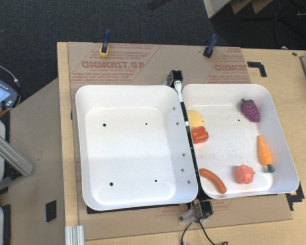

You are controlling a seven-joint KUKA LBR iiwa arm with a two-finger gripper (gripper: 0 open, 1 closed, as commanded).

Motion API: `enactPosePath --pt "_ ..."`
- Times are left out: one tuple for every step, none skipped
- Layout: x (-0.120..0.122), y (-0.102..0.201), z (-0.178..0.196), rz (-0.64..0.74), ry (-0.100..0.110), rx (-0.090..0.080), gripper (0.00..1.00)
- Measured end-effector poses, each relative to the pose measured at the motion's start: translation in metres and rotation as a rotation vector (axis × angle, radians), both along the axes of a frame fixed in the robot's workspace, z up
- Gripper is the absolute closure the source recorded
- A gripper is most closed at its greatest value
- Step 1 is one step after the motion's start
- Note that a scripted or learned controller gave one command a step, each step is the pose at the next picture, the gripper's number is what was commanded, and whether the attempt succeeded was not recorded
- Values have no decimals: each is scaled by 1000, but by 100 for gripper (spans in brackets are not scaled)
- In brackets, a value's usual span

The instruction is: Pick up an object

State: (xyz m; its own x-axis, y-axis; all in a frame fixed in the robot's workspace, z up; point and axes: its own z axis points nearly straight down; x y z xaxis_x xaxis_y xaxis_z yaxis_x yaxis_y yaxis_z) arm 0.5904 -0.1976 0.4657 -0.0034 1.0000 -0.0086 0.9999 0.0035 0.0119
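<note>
The right bin [229, 98] holds several toy foods. A purple grape bunch [250, 109] lies near its far right corner. A yellow piece [195, 118] and a red piece [200, 135] sit against the bin's left wall. An orange carrot [265, 152] lies along the right side. A pink strawberry-like fruit [244, 174] rests near the front, and an orange sausage [213, 180] lies at the front left.
The left bin [92, 106] adjoins the right one along a black divider [186, 131]. Both stand on a brown cardboard sheet [143, 60] held by a yellow-blue clamp [105, 43] and a blue clamp [211, 45]. A cable [194, 228] trails at the front.
</note>
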Motion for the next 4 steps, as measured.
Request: enactPosePath --pt "1 0 11 1 -5 -3 100" --pt "1 0 22 1 -9 -7 100" --pt "2 0 33 2 -14 -10 100" --pt "3 0 44 3 -19 -14 100"
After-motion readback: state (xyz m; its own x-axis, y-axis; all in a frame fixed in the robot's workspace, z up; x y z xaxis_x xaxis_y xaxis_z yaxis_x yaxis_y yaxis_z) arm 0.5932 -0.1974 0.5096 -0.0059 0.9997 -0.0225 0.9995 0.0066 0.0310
